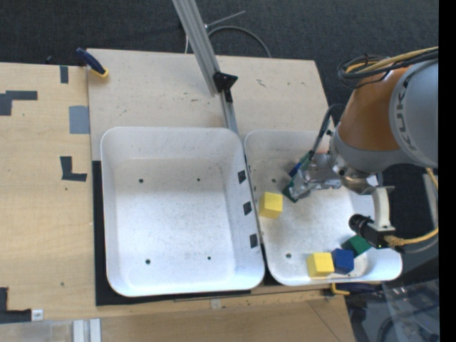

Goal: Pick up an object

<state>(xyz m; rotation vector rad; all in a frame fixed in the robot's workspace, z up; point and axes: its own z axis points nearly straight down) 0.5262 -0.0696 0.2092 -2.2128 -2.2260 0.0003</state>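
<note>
Yellow block (271, 204) near fingers (295, 188).

Yellow cube (271, 204) lies flat in the right bin (306, 273).

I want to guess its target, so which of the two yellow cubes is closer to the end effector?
The yellow cube lying alone beside the end effector; the other yellow cube sits against the blue cube.

A pale wooden bench (43, 191) with grey tape marks stands on dark carpet (107, 13); a metal rail (196, 30) slants across the far side.
</note>
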